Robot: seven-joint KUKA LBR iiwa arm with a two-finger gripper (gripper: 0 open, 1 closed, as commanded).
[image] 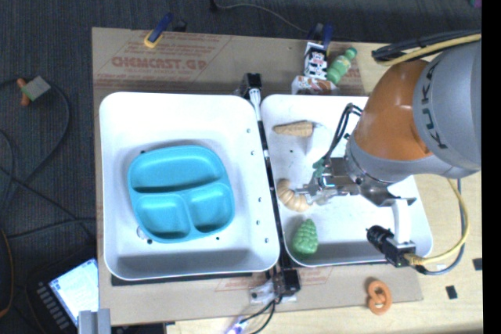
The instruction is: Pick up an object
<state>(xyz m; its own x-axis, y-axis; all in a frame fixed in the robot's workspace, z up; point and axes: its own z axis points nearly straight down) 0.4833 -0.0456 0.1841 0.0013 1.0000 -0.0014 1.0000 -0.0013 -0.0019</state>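
Your arm (415, 117) reaches in over the right bin (344, 246), its orange band above the wrist, and the gripper (317, 188) sits low right beside the croissant-shaped pastry (293, 197) lying by that bin's left wall; you cannot tell from here how its jaws stand or whether they grip anything. In that bin, a green ridged toy (304, 237) lies just below the pastry and a tan bread stick (293, 127) well above it. The left bin (117, 168) holds a blue divided tray (182, 192).
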